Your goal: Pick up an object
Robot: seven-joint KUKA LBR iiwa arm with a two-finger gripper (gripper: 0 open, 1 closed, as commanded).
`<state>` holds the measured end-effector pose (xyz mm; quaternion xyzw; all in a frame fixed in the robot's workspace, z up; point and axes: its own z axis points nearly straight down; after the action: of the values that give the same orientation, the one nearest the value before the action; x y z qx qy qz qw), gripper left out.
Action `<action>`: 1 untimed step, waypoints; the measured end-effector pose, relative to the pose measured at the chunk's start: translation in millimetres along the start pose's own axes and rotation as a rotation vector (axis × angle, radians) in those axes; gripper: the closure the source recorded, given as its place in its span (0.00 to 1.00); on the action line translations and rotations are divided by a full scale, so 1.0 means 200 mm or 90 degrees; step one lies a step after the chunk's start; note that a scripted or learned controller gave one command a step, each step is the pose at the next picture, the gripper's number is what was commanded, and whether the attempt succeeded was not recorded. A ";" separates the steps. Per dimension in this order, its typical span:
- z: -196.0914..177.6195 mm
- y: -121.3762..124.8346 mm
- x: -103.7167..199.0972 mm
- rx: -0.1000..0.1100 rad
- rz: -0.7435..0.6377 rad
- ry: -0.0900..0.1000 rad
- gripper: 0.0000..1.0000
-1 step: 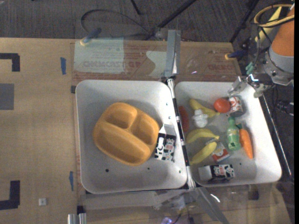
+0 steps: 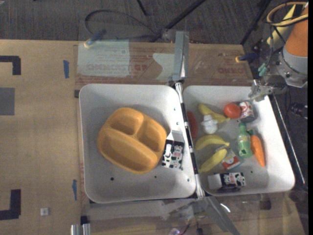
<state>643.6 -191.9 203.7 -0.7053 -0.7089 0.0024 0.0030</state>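
- Here, the gripper [image 2: 259, 89] hangs over the right bin's [image 2: 279, 177] top-right rim; I cannot tell its finger state.
- The tomato [image 2: 233, 110] lies just left-below it, apart.

I see my grey arm with its orange band [image 2: 297, 42] at the upper right of the camera view, wrist angled down and leftward. My two-finger metal gripper [image 2: 259, 90] hangs at the arm's low end, small and blurred; I can't make out its state from here.
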 end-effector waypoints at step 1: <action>0.00 0.00 0.00 0.000 0.000 0.000 0.00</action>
<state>643.6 -191.5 203.5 -0.7051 -0.7091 0.0026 0.0032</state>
